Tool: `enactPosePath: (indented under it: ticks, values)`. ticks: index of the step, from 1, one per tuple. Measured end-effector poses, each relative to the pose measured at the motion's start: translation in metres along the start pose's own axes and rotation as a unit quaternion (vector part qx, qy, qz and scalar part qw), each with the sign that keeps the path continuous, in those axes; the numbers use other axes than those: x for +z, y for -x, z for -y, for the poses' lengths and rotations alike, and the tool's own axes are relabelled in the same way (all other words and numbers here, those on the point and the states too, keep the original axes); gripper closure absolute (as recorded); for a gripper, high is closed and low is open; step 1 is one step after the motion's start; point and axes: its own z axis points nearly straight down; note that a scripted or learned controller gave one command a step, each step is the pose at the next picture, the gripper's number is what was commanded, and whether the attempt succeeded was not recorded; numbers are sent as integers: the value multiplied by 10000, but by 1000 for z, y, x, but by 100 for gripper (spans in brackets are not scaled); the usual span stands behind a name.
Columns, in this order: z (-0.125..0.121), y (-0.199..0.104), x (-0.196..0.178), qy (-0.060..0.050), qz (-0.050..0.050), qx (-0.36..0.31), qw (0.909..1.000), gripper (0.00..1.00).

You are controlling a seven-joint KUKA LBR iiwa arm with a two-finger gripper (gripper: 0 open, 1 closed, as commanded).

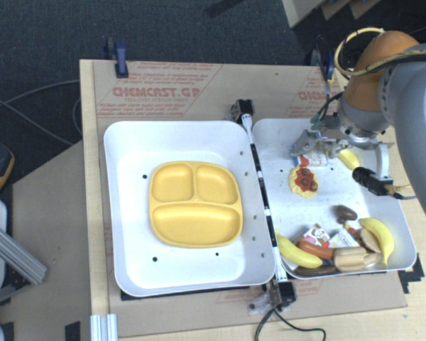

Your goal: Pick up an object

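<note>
My gripper (317,150) hangs over the back part of the right bin (405,251), its fingers open with nothing between them. Just in front of it lies a small pizza slice toy (304,180) with red toppings. A small yellow piece (348,158) lies to the gripper's right. At the bin's front sit several toy foods: a banana (297,251), a second banana (382,236), a hot dog (355,259), a red and white item (317,237) and a brown piece (345,212).
The left bin (121,190) holds a yellow divided plate (195,204). The grey arm with its orange band (383,55) reaches in over the right bin's back right corner. A black part (370,180) sticks out beside the gripper.
</note>
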Motion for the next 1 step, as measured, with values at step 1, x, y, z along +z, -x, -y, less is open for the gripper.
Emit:
enactPosePath:
  ticks: [1]
  values:
    - [110,-8,0,-81,-36,20,10000,0]
